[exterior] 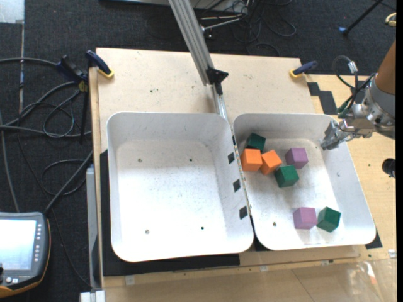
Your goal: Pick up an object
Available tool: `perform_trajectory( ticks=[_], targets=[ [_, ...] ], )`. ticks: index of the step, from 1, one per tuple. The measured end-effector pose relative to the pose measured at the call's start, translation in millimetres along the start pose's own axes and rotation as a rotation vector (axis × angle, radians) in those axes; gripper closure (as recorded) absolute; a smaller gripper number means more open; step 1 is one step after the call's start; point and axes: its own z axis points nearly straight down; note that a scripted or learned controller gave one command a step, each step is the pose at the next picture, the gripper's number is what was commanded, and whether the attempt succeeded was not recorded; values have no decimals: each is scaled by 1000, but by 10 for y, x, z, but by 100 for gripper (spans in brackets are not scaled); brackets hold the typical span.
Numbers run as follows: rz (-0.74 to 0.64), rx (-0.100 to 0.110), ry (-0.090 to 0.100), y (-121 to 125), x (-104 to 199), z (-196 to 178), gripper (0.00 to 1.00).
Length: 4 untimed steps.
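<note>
So the setup here is two shallow white plastic bins sitting side by side on a pale wooden surface (164, 74), and all the goodies are in the right-hand bin (352, 187), probably so the arm reaching in from the right has them close. The left-hand bin (126, 168) looks like the drop-off side.

The grey metal end effector (332, 138) hovers at the right bin's upper right rim, near the wall and apart from every block. Nothing sits between its fingers, and honestly it's too small and side-on to tell if they're apart or together.

The things to grab are small foam-looking cubes. Two orange cubes (261, 160) touch each other in a huddle with a dark green cube (255, 141) behind, a purple cube (296, 156) just beside and another green cube (287, 176) in front. A second purple cube (305, 217) and a third green cube (329, 219) sit together near the front edge, well apart from the huddle. Those look like easier picks to me, less crowding.
</note>
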Motion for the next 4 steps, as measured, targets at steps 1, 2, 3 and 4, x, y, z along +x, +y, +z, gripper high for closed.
perform_trajectory(
  ticks=[1,2,3,4],
  targets=[
    [-4,6,3,116,448,130,100],
    [-6,3,4,296,1068,137,100],
    [-6,4,3,469,1618,284,100],
    [-5,4,3,621,2148,402,100]
  ],
)
